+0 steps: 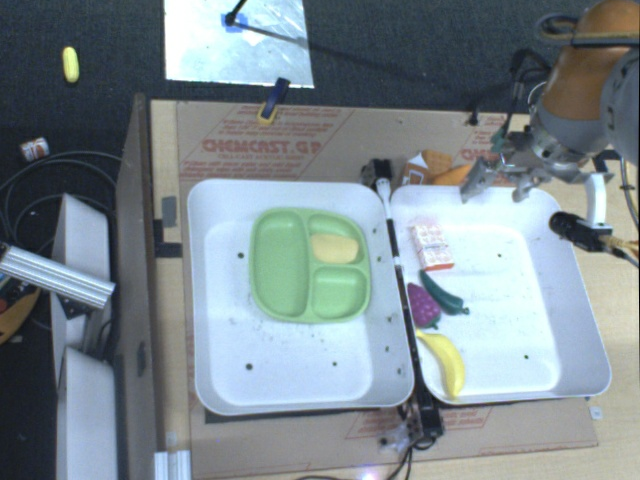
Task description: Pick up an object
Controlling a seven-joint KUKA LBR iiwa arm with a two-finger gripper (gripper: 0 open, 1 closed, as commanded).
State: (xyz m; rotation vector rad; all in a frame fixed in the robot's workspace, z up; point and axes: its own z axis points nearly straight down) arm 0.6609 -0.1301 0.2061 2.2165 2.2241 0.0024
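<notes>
My gripper (497, 180) hangs above the far edge of the right bin (530, 368), with nothing seen between its fingers. In that bin, along its left side, lie a small red-and-white carton (431, 245), a green vegetable (443, 295), a purple grape bunch (424, 308) and a yellow banana (447, 362). The carton is the nearest of these to the gripper, lying below and to its left. An orange item (447, 173) rests on the bench just behind the bin, left of the gripper.
The left bin (225, 368) holds a green divided plate (300, 265) with a yellow piece (335, 248) in its upper right compartment. The right half of the right bin is bare white floor. Cardboard lies under both bins.
</notes>
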